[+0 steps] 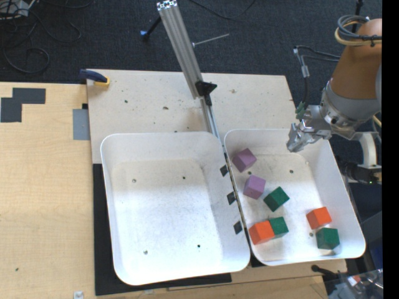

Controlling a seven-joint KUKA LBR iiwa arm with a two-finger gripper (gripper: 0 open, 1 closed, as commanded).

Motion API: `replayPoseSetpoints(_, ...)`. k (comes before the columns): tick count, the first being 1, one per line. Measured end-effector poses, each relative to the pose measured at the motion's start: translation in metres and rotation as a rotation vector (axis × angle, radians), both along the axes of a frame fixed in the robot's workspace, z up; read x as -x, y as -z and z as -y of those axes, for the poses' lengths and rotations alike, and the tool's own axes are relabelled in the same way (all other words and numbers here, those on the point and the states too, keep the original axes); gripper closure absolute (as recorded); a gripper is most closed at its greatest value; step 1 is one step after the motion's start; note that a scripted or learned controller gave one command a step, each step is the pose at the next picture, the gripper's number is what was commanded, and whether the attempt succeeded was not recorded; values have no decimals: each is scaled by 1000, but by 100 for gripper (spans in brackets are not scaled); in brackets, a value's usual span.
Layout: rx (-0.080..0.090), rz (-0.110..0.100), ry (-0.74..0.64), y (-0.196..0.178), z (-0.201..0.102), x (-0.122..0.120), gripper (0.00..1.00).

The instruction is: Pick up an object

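Observation:
The right bin (349, 198) holds several small cubes. Two purple cubes (244, 159) (254, 186) lie near its left wall. A green cube (276, 198) sits in the middle, and an orange cube (262, 232) touches another green cube (278, 225) near the front. At the right front lie an orange cube (318, 217) and a green cube (327, 238). My gripper (297, 141) hangs over the bin's far right corner, well apart from every cube, with nothing seen in it.
The left bin (112, 167) stands beside the right one, split from it by a divider with black clips (229, 197). A slanted metal rail (184, 48) rises behind the bins. A blue-and-yellow tool (95, 76) lies at the board's far left corner.

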State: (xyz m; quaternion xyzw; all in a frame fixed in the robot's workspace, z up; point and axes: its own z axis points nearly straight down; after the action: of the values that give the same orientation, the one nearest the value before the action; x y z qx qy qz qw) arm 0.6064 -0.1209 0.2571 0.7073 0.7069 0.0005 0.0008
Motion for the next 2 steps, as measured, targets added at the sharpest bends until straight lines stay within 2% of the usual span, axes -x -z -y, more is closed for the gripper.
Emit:
replayPoseSetpoints(1, -3, -5, -5, 10, -61, -5, 100)
replayPoseSetpoints(2, -3, -7, -4, 7, -107, -4, 100)
